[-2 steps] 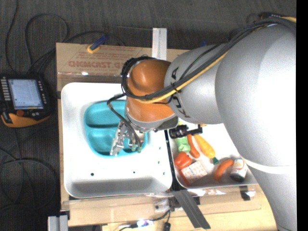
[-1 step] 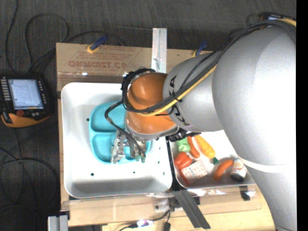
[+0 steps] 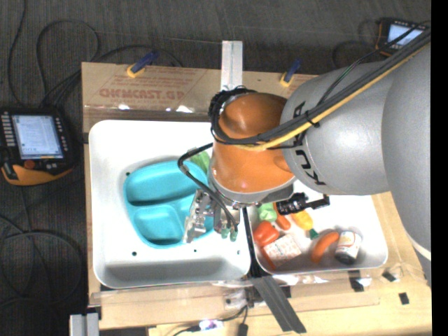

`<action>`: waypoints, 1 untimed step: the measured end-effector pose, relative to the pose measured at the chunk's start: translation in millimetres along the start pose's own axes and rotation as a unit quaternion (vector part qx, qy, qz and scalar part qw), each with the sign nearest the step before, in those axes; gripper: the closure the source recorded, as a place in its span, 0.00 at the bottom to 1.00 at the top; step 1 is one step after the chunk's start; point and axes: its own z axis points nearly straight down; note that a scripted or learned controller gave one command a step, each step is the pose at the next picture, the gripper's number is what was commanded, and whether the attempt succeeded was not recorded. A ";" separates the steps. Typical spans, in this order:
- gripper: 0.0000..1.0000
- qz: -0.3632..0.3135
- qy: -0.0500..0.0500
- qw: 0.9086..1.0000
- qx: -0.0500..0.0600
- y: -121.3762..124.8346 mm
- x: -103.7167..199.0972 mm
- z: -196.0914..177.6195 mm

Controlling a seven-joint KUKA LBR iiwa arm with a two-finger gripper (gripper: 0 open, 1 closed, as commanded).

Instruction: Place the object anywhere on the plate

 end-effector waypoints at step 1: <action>1.00 -0.006 0.000 1.000 0.000 64.9 14.3 17.7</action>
